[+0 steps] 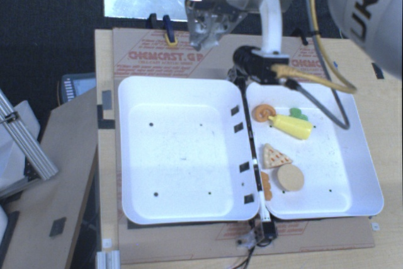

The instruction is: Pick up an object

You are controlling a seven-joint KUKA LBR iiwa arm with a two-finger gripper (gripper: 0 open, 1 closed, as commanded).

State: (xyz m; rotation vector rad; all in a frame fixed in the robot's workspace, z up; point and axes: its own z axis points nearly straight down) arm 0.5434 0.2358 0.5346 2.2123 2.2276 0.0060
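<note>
Cardboard point(176, 233) lies along the near edge of the counter point(104, 57), and on it you have two shallow white bins side by side, the left bin point(182, 154) and the right bin point(340, 160), touching along their inner walls. Every loose thing to pick is in the right bin, gathered in the half next to that shared wall. Nearest you sits a round tan disc point(291, 177), and just beside it, against the inner wall, a small orange piece point(266, 186). A little farther back is a tan triangular wedge point(274, 155) with dark spots, shaped like a pizza slice, its near corner close to the disc. Beyond that lies a long yellow toy point(293, 126) set at a slant, with a green bit point(298, 114) at its far side. Just beside its inner end is an orange round piece point(263, 113). Farther still, past the bins' far rims, the cardboard carries red printed lettering, and a yellow and blue clamp point(169, 34) grips its far edge. The tool point(200, 41) hangs above that far strip, behind the left bin's far right corner, well apart from all the toys and with nothing in it. You cannot tell from this angle whether it is wide or narrow.
</note>
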